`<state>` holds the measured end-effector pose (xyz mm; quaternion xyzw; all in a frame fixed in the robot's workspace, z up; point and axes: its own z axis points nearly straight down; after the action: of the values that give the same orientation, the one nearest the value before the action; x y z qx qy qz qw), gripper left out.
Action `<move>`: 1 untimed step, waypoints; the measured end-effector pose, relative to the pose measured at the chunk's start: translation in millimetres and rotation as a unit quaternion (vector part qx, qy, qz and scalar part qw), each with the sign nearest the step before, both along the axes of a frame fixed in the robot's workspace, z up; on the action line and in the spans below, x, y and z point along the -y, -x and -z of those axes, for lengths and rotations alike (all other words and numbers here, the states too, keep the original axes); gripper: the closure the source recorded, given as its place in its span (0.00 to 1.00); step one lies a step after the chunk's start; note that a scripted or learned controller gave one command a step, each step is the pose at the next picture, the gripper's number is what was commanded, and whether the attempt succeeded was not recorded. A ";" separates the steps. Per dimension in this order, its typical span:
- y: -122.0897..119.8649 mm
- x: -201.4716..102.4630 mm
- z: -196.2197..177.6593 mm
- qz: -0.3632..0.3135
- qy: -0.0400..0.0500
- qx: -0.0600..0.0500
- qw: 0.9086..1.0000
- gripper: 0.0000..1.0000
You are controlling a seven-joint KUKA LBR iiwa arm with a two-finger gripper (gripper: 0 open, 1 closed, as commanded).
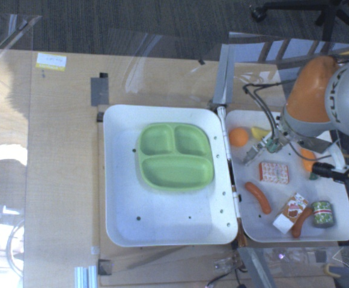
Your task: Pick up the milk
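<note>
two bins, a green plate on the left, toy food on the right

the left shallow white bin (pixel 120 221) holds one thing: a light green plastic plate with three compartments (pixel 175 156), lying flat in the bin's upper half. the rest of that bin's floor shows bare white with a few small dark dots.

the right shallow white bin (pixel 342 236) holds the toy food. a round orange fruit (pixel 239 137) sits near its upper left corner, with a small yellow piece (pixel 259 132) just beside it to the right. a flat red and white patterned packet (pixel 274 173) lies near the middle. below and left of it is a long reddish-orange sausage (pixel 259 197), set on a slant. near the bin's lower edge lies the small milk carton with a brown and white printed side and a white end (pixel 290 213), tipped over on its side; a second brownish sausage (pixel 303 219) lies against it on the right. just right of that is a short green can (pixel 322 213). a small orange piece (pixel 308 154) shows by the arm, partly hidden.

the grey arm with its orange band (pixel 311 95) reaches in over the right bin's upper part. the two-finger gripper (pixel 253 153) hangs low between the orange fruit and the patterned packet, well apart from the milk carton. whether it is open or closed i cannot tell, and nothing is visibly held.
</note>
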<state>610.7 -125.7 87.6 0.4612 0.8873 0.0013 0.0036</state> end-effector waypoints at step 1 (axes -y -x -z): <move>-3.9 -1.1 -13.4 -0.001 0.001 0.007 1.000 1.00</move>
<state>614.7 -124.7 101.1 0.4602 0.8878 0.0037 0.0100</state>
